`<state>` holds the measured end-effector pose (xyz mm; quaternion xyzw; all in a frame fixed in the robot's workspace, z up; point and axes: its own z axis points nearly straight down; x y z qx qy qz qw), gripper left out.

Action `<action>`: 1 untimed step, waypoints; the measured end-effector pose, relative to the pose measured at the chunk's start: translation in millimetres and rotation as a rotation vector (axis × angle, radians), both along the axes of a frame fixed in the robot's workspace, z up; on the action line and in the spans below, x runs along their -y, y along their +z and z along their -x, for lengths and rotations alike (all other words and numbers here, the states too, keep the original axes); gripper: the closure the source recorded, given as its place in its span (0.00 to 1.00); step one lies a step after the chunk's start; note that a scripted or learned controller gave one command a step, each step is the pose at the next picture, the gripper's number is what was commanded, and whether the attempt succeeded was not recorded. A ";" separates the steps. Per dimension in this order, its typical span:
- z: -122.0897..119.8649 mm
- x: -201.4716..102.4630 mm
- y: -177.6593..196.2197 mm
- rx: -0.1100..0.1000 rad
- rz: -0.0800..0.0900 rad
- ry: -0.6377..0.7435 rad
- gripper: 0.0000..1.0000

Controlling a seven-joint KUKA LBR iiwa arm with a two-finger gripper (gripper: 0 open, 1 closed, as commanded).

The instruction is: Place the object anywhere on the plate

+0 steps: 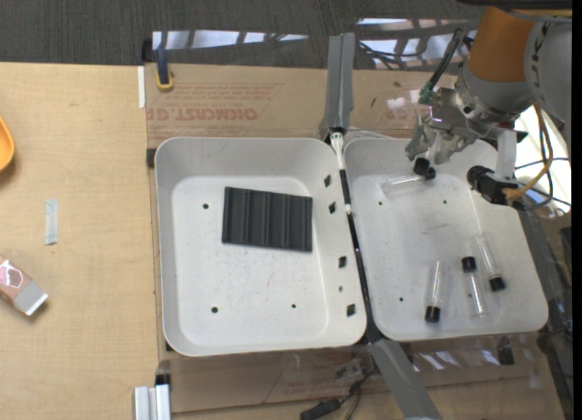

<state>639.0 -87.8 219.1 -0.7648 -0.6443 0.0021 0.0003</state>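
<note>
Up at the far edge of the right bin (518, 314), the gripper (430, 150) grasps a clear tube with a black cap (406, 175)

Just beneath the fingers the capped end of that tube sits at the tips, its clear body lying across toward the bin divider; three more capped tubes (435, 293) lie near the front right corner, well apart from it, while the dark ridged plate (267, 219) rests flat in the middle of the left bin (173, 255), beside the wooden bench (73, 300)
</note>
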 end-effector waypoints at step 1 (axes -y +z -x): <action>-4.7 -66.4 -28.9 0.000 -0.001 0.116 1.00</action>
